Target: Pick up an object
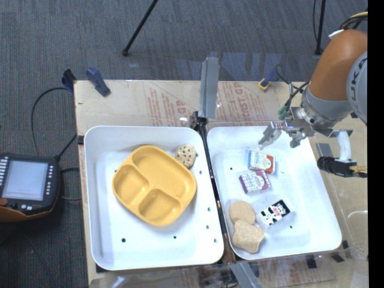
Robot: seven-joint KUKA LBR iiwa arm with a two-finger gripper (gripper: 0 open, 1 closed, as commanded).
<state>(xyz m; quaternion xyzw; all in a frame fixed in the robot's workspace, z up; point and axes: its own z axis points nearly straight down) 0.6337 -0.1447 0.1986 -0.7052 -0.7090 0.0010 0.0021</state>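
Observation:
My gripper (282,135) hangs over the far edge of the right bin (327,215), its two fingers spread open with nothing between them. Just below and left of it lie a small blue and orange carton (261,160) and a pink carton (254,182). Nearer the front sit a black and white cow-print carton (275,213), a round tan cookie (242,211) and a tan bread-shaped piece (248,236).
The left bin (99,221) holds a yellow divided plate (154,184) and a chocolate chip cookie (186,155) at the plate's far edge. A grey upright post (209,89) stands between the bins at the back. A black handheld pendant (27,185) lies on the floor at left.

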